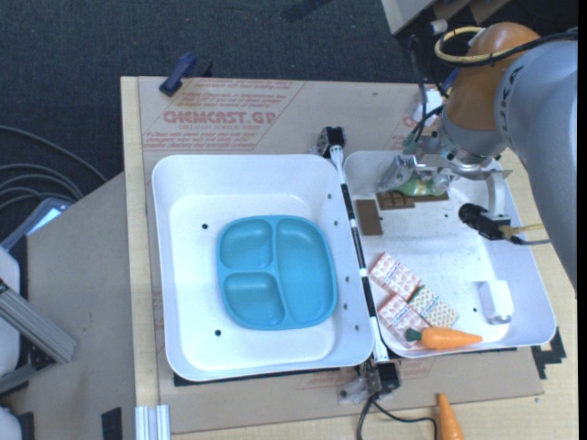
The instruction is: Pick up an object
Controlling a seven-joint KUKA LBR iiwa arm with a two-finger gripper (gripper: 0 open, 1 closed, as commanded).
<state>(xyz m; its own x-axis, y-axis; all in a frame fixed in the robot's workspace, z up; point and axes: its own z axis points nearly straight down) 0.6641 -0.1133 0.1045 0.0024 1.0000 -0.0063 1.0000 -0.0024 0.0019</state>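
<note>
Grey and orange-banded, the arm has its gripper (pixel 415 178) low in the right bin (pixel 523 273) over a brown block (pixel 397 200) at the bin's far end, its grip unreadable from above, so nothing is visibly lifted yet.

Single fixed camera above bench (pixel 229 108), slanted downward, both bins in frame, arm (pixel 541 71) entering from right
</note>
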